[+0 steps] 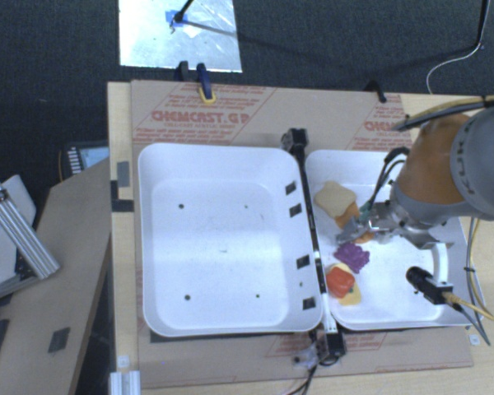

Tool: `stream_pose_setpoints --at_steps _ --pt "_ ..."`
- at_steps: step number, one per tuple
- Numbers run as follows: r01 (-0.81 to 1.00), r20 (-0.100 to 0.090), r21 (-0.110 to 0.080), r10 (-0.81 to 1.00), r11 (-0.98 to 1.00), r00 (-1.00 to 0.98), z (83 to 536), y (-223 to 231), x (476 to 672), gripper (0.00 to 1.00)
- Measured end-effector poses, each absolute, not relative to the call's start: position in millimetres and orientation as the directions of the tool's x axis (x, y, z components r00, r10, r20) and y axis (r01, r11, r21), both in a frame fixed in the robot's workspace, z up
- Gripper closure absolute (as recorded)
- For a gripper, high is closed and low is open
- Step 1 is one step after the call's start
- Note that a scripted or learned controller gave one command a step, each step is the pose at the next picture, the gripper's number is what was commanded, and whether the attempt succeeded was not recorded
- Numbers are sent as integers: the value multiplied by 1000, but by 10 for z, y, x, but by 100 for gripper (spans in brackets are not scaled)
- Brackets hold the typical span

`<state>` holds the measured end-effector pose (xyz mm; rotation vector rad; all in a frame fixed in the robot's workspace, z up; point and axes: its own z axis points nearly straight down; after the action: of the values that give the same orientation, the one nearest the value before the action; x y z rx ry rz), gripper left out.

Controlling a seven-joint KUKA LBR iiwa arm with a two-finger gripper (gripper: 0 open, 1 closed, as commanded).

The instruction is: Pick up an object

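Note:
In the right bin point(370, 164) lie a tan bread-like slice point(336, 199), a purple grape-like cluster point(352, 256), and a red and yellow piece point(342, 283) near the bin's front left corner. My gripper point(359, 230) reaches in from the right, low over the bin, between the tan slice and the purple cluster. Something small and orange shows right at its tip. Whether anything sits between the fingers is hidden by the wrist.
The left bin point(222, 237) stands beside the right one, split from it by a ridge with black clips point(300, 212). The arm's grey and orange body point(445, 171) covers the right bin's far right part.

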<state>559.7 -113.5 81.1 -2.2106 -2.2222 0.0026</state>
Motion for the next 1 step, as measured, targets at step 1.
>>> stream_pose_setpoints --at_steps 1 --pt "1000 0 3 1000 4 -4 952 -1170 5635 100"
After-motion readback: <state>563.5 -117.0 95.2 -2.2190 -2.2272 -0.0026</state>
